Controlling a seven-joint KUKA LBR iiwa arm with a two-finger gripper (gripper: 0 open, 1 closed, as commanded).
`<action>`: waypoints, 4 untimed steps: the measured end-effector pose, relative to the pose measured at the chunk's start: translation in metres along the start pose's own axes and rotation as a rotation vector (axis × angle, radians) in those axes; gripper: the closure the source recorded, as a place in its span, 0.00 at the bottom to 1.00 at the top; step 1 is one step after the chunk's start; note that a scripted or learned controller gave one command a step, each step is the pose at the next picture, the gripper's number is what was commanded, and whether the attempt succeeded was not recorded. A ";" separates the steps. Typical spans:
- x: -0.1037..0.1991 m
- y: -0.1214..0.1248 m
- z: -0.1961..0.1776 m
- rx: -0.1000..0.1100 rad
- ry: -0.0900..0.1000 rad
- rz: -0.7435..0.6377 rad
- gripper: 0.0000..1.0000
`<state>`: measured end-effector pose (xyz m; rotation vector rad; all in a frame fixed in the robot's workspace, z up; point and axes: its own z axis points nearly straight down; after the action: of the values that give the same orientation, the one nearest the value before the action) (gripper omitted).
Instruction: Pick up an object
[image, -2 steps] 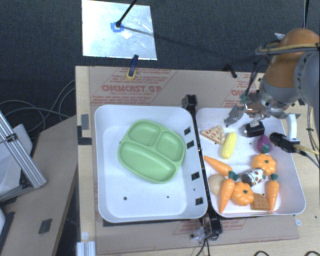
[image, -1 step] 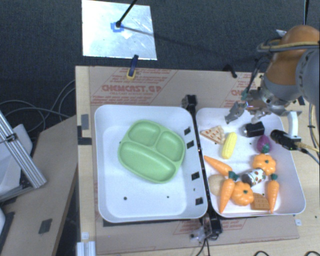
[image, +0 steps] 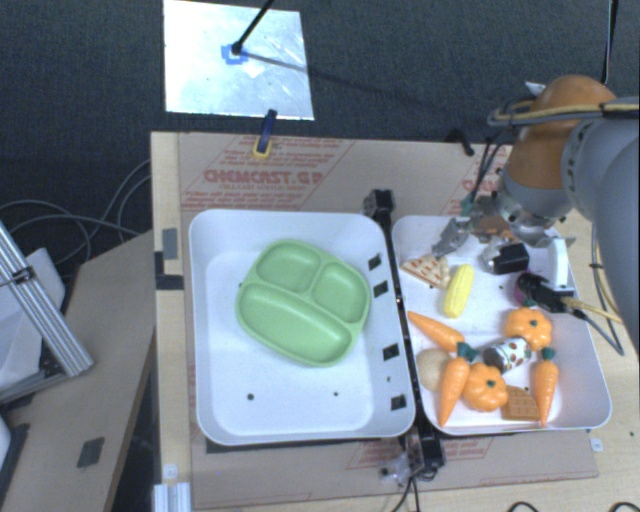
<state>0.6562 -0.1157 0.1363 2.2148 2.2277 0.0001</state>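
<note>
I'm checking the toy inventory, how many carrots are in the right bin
3. One carrot lies mid-bin, pointing left; one stands near the front beside the pumpkin; one sits at the front right. Others could be hidden under the pile.

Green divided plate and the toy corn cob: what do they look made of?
The green divided plate, in the left bin, looks like moulded plastic with a matte finish: uniform pale green, soft rounded compartment ridges, no sharp glare. The corn cob, in the right bin, looks like plastic or rubber: flat, even yellow with a slight sheen. Which of the two cannot be told.
</note>
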 end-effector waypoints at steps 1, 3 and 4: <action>0.001 0.002 0.049 -0.003 0.001 0.000 0.00; 0.000 0.001 -0.030 -0.004 0.000 0.000 1.00; 0.000 0.002 -0.085 -0.007 -0.001 0.000 1.00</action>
<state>0.6585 -0.1156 0.2211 2.2107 2.2244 0.0067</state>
